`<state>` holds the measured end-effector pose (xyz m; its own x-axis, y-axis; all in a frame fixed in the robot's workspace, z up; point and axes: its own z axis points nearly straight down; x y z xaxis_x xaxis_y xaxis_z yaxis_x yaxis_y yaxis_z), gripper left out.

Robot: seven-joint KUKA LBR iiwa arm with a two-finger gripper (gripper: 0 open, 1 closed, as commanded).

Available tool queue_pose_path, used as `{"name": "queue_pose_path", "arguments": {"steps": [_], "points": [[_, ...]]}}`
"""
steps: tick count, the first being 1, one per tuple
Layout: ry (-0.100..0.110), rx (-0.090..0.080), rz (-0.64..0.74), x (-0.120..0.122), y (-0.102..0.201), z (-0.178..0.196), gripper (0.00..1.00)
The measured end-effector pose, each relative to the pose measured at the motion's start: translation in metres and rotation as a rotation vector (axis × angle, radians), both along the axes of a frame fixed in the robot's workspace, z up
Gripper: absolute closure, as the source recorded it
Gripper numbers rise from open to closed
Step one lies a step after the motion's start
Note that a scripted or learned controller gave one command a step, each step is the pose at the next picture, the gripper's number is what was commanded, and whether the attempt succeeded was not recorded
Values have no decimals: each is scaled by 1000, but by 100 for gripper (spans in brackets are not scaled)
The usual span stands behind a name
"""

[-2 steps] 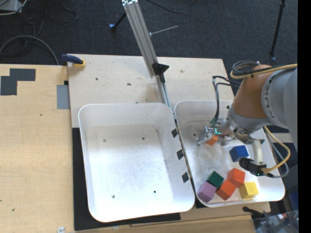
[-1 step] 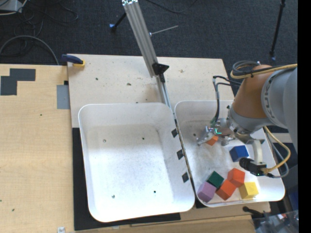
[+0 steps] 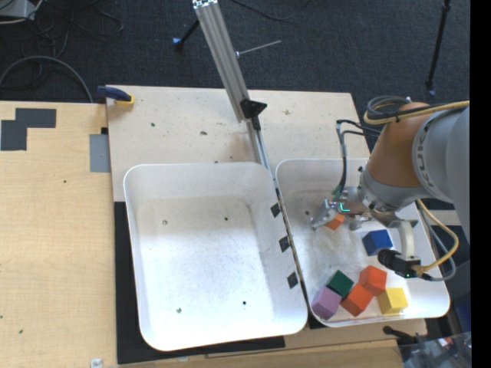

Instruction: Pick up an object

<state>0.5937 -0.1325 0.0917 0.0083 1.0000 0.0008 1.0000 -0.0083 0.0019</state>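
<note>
My gripper is low in the right bin, near its middle. Its fingers stand spread apart, so it is open. A small orange block lies on the bin floor in the gap between them, partly hidden by the gripper body. The fingers do not visibly touch the block. A blue block lies just right of the gripper. At the bin's front sit a green block, a purple block, two orange-red blocks and a yellow block.
The left bin lies beside the right one, with a shared divider wall between them. A slanted aluminium bar rises behind the bins. Cables and the arm's body crowd the right bin's right side.
</note>
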Motion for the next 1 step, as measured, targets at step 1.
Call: {"name": "queue_pose_path", "arguments": {"steps": [1], "points": [[0, 0, 0, 0, 0, 0, 0]]}}
